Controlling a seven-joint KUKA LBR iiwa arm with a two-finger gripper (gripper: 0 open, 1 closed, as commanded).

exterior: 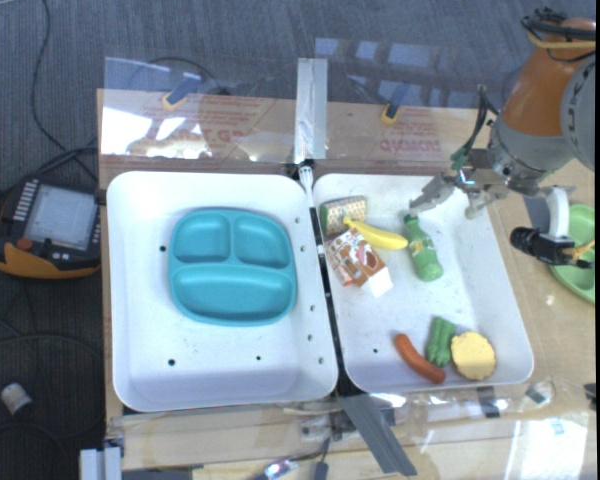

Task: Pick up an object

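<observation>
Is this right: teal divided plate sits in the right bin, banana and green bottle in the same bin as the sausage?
Not quite. The camera view shows the teal divided plate in the left bin, not the right. The rest holds: banana, green bottle and sausage share the right bin.

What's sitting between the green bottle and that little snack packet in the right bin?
A banana lies between the green bottle and the snack packet, seen from the overhead camera.

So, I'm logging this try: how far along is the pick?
Nothing looks picked yet. The claw is open over the right bin's upper edge with nothing between its fingers. The green bottle, banana, snack packet, sausage and the rest lie in the bin. Descent, grasp and lift remain.
</observation>
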